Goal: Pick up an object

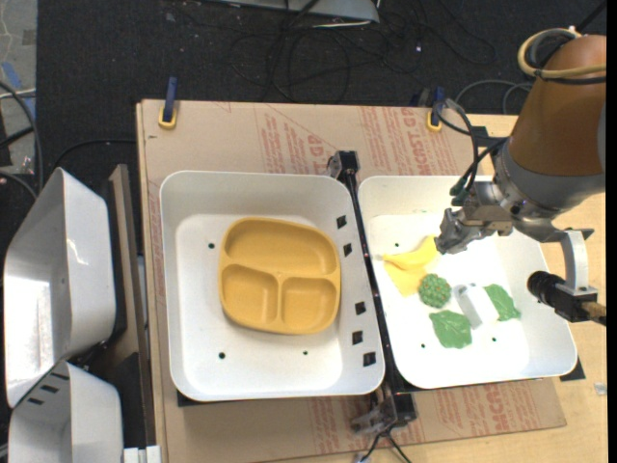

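Two white bins sit side by side on the bench: the left bin [183,287] holds a yellow divided plate [281,274], and the right bin [540,355] holds the loose pieces worth picking. Those are a yellow soft piece [410,263] near the bin's left wall, a round green lump [435,290] just below it, a flat green piece [450,329] lower still, a second green strip [501,302] to the right, and a small grey block [469,304] between the greens.

By my reading the arm is at the approach or reach-down step. The gripper [453,236] hangs at the upper right edge of the yellow piece, seemingly touching or just above it (the slanted view does not settle which). Whether the fingertips are spread or closed I cannot tell; they are dark and small against the bin floor, and nothing is plainly seen between them, so no grasp can be claimed.

The next move probably calls for settling over one piece, most likely the yellow one, closing on it squarely, then lifting straight up clear of the neighbouring green lump.
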{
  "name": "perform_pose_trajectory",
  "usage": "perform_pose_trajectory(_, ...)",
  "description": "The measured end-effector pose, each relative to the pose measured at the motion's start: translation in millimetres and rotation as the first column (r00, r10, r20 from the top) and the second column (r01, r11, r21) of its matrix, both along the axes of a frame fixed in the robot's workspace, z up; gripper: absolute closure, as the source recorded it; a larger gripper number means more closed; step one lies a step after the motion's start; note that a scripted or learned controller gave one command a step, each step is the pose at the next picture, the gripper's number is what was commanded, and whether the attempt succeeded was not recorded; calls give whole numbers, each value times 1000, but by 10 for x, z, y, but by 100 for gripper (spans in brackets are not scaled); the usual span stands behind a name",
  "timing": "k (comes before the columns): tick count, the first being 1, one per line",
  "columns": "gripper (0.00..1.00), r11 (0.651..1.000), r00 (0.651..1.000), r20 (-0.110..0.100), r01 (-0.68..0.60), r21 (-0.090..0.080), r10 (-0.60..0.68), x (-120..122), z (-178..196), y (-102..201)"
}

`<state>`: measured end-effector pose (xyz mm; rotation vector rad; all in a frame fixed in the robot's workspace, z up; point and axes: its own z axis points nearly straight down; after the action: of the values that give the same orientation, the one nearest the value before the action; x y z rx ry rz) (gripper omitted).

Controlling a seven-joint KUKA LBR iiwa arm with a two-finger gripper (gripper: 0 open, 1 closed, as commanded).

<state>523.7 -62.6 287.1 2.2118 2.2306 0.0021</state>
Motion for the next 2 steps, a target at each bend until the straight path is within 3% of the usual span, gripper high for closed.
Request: perform_pose_trajectory(2,100,1000,1000,-3,0,0,0,254,-250,1041)
